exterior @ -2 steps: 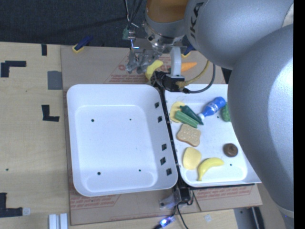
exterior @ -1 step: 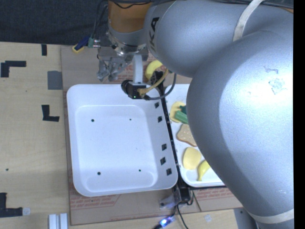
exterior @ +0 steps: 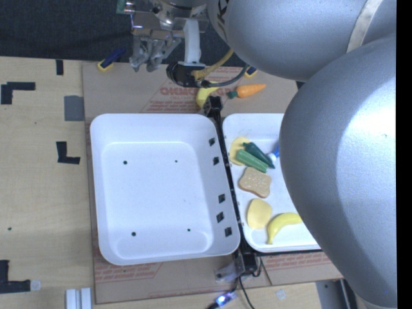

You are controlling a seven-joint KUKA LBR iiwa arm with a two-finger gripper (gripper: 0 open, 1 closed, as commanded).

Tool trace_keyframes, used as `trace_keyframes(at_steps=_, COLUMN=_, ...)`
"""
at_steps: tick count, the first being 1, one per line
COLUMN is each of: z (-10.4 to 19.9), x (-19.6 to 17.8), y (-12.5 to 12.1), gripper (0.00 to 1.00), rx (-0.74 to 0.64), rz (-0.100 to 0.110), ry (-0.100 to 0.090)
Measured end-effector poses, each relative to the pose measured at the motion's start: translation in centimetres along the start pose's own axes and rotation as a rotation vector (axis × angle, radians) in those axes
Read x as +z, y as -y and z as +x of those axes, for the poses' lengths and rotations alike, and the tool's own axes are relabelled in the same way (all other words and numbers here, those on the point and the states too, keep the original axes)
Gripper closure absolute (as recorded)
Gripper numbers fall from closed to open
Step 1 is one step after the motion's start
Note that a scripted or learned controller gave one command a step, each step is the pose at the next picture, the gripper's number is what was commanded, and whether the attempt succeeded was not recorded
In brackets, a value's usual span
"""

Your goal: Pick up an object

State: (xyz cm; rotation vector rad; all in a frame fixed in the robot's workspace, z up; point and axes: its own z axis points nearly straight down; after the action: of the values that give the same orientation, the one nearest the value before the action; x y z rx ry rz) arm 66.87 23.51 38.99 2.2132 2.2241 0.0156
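The bench (exterior: 38, 192) carries a cardboard sheet (exterior: 154, 92). On the sheet stand two white bins, left bin (exterior: 154, 192) and right bin (exterior: 257, 124), side by side.

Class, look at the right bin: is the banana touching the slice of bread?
Apart. The camera view shows the banana at the right bin's near edge, with a pale yellow piece and a strip of white floor between it and the slice of bread.

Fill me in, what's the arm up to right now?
The arm's gripper hangs above the bench beyond the left bin, with no object visibly held. The toy food sits untouched in the right bin: a banana, a bread slice and green pieces. No pick has happened yet.
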Motion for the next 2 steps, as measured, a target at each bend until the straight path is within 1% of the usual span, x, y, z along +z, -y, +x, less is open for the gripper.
trace_keyframes(at_steps=1, z=-0.1, x=-15.7, y=1.3, gripper=1.00, rx=0.000, rz=-0.008, ry=-0.002)
trace_keyframes(at_steps=2, z=-4.3, x=-0.1, y=0.1, gripper=1.00, rx=0.008, rz=0.026, ry=0.011)
